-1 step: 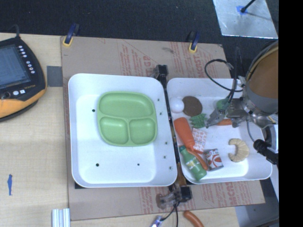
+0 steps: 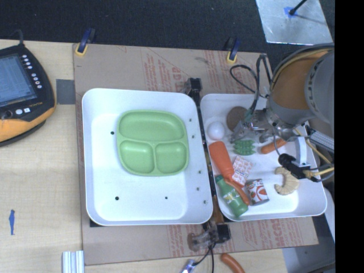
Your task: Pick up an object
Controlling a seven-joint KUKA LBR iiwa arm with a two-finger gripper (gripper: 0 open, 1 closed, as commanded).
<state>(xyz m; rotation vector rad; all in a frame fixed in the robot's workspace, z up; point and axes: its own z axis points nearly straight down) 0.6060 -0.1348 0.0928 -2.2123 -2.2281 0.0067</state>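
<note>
Camera view has my gripper point(image 2: 245, 131) down in the right bin point(image 2: 311, 208), close above a small green toy point(image 2: 245, 147); whether my jaws are spread or pressed together I cannot tell. Relative to that green toy: a white ball point(image 2: 216, 131) lies just left, an orange bottle point(image 2: 220, 159) below-left, a croissant-shaped piece point(image 2: 286, 182) lower right. Well left sits the left bin point(image 2: 96, 198), bearing a green divided plate point(image 2: 153, 142).

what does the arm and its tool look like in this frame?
Bulky grey arm with a wide orange band above the wrist. Loose black cables loop beside it. The tool below is a small metallic assembly with silver parts.
</note>
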